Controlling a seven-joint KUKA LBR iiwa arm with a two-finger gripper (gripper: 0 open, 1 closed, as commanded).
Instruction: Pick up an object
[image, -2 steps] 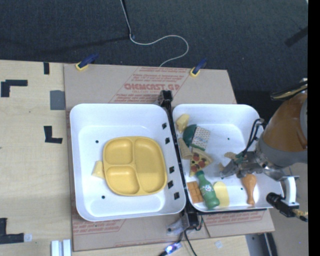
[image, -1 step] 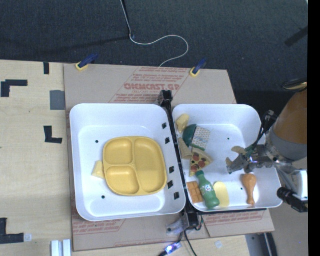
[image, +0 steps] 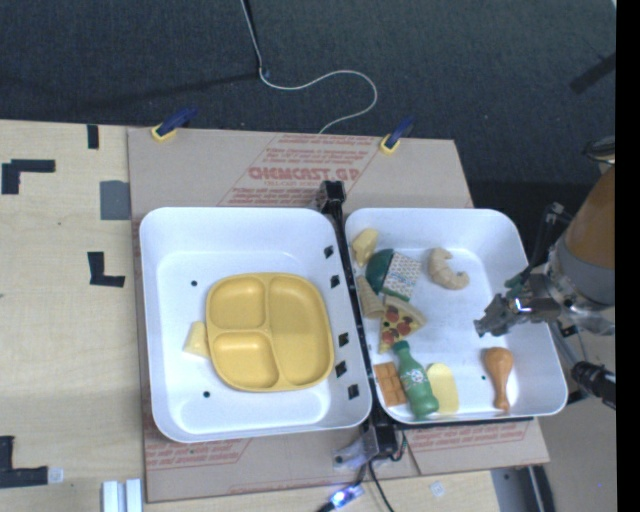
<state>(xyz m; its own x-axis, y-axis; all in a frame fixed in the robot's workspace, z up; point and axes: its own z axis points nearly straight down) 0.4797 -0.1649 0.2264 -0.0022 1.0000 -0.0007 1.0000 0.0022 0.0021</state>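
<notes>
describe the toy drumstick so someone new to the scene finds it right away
Look at the right bin of the two white ones, then at its near right corner. The drumstick lies there, just below the gripper. It is the orange-brown piece with a fat rounded top narrowing to a thin handle, set apart from the green bottle and the other toys along the bin's left side.

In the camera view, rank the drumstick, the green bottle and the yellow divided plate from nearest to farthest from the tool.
Measured from the tool:
1. Drumstick, just below it in the right bin.
2. Green bottle, at that bin's lower left.
3. Yellow divided plate, in the left bin.
</notes>
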